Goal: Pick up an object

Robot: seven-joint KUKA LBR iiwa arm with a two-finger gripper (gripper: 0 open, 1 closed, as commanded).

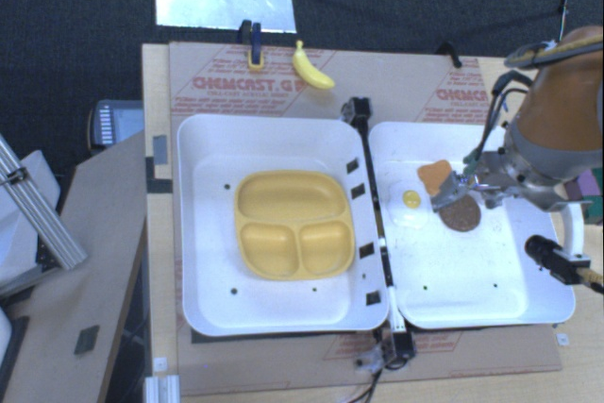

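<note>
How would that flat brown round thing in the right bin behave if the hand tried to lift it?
The brown disc looks thin and lies flat on the right bin, so fingers may struggle to get under its edge. It seems small and probably light. Lying flat, it should slide rather than roll.

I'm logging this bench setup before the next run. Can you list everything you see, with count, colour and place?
Bins: two, white, side by side on the bench.
Divided tray: one, yellow, three compartments, middle of the left bin.
Fried egg toy: one, white with a yellow yolk, left part of the right bin.
Orange slab: one, orange-tan, right bin, just behind the egg.
Round patty: one, brown, right bin, right of the egg, under the gripper.
Banana: one, yellow, on the board behind the bins.
Clamp: one, yellow and dark, on the board left of the banana.
Arm: one, grey with an orange band, over the right bin.
Gripper: one, at the patty's upper edge.
</note>
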